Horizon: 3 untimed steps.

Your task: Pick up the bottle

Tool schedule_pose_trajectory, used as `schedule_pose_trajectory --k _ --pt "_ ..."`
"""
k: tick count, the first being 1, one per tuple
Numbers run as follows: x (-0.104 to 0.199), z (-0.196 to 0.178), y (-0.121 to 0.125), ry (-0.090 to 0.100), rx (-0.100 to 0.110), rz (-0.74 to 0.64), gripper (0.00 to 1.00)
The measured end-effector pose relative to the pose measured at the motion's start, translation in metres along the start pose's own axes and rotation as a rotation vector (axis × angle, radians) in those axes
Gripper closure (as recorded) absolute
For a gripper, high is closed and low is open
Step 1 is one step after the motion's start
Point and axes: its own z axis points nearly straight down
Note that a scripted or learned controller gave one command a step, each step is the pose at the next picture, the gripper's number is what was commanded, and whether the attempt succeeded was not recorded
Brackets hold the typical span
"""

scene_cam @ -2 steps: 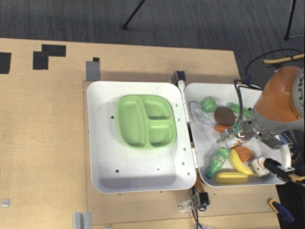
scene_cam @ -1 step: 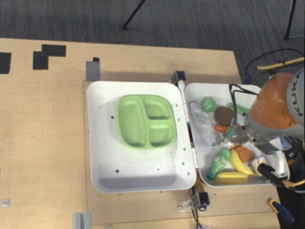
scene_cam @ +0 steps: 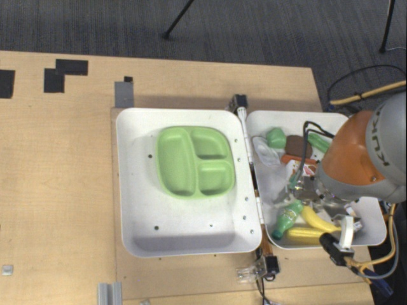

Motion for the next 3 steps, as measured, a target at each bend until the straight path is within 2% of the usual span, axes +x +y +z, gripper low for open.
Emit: schedule_pose_trajectory --k 1,2,3 --pt "0.001 -0.010 0.001 0.001 -0.002 -0.002 1.00" --pt "0.063 -0.124 0.000 0.001 0.001 0.210 1.00" --pt "0.135 -0.089 -0.019 0.000 0.004 0.308 1.00"
